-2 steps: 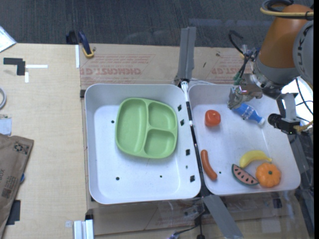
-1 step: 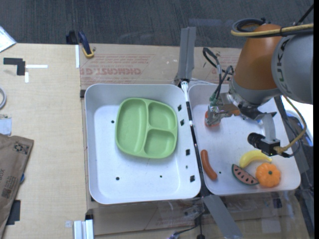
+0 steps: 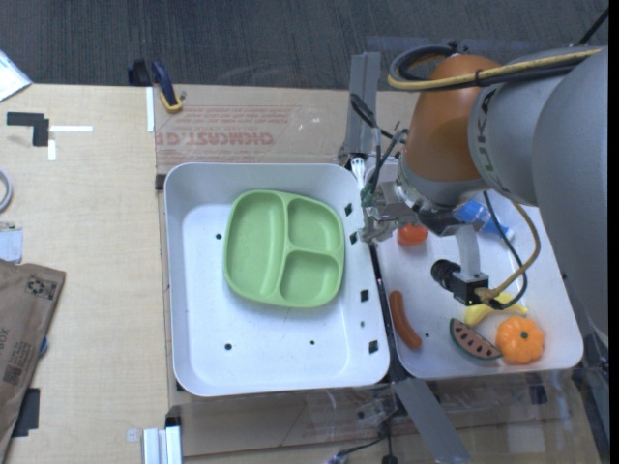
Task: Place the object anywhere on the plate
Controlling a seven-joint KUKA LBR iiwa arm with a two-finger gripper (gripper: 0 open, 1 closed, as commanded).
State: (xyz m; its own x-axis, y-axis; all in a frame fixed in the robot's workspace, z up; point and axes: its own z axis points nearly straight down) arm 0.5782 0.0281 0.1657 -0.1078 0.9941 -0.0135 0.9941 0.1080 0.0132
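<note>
Two white bins (image 3: 184, 288), green plate (image 3: 285, 249) in left one, hand (image 3: 387, 222) mostly hidden under wrist, grip impossible to tell

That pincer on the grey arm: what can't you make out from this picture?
- Pincer: the wrist covers it in the camera view, so open or shut is unclear.
- Red item: half under the wrist, no telling if it's gripped.
- Blue item: partly behind the arm.
- Yellow item: cable across it, shape unclear.
</note>
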